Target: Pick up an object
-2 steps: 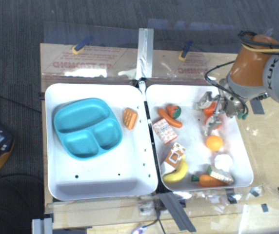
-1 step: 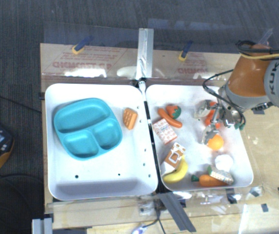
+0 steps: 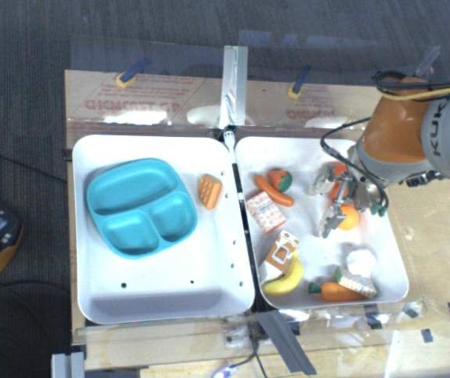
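1. Arm (image 3: pixel 402 132), grey with an orange band, cut off at the right edge.
2. Left bin (image 3: pixel 162 290): glossy blue three-compartment tray (image 3: pixel 140 205); small orange ridged piece (image 3: pixel 209 190) beside it.
3. Right bin (image 3: pixel 390 278): banana (image 3: pixel 284 279), carrot (image 3: pixel 337 291), white round lump (image 3: pixel 360 260), two small printed cartons (image 3: pixel 265 210), red sausage-like toy (image 3: pixel 274 188).
4. Gripper (image 3: pixel 337 203), fingers spread, straddling a small orange ball (image 3: pixel 348 218), which it partly hides; whether the fingers press it is hard to make out.

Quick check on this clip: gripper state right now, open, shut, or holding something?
Gripper: down in the right bin over a small orange object; whether it is open, shut or gripping cannot be told from this view.
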You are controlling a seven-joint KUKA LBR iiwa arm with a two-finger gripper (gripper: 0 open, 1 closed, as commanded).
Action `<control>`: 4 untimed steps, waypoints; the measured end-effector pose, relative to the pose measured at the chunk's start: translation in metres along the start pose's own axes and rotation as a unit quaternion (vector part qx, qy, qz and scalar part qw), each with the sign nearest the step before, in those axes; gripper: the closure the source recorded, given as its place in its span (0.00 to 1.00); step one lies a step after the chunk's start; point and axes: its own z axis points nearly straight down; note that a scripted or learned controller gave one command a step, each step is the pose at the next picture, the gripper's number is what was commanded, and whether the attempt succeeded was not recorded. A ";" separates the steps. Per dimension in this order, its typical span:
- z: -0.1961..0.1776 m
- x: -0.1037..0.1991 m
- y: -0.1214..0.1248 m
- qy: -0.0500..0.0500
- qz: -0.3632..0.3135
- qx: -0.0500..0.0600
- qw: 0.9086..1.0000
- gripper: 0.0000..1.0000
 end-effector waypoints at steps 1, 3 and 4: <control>-0.001 0.032 0.005 0.000 -0.006 0.001 1.000 0.00; -0.002 0.093 -0.034 0.000 -0.034 0.001 0.999 0.00; 0.001 -0.024 -0.032 0.001 -0.124 0.000 0.992 0.00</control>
